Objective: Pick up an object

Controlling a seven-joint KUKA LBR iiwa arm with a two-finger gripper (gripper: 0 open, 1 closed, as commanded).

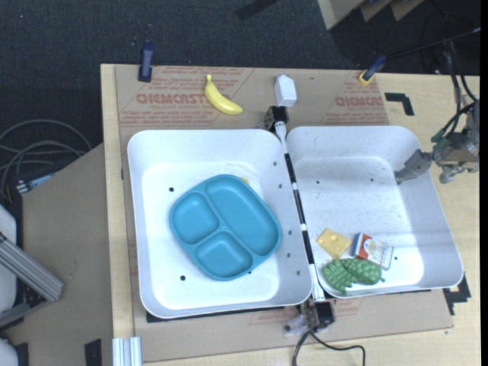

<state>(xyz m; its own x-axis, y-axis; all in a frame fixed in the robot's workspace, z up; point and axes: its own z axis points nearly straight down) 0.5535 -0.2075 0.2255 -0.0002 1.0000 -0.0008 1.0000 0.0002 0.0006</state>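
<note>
We judge the likeliest pick to be the small cluster in the right bin's (427,227) near corner: a yellow wedge (333,242), a red-and-white packet (374,248) and a green bumpy toy (352,272), all seemingly light, the toy best taken across its narrow width. They lie touching one another and near the bin walls, so room is tight, while our claw (415,164) sits at the far right rim and we cannot tell its state.
</note>
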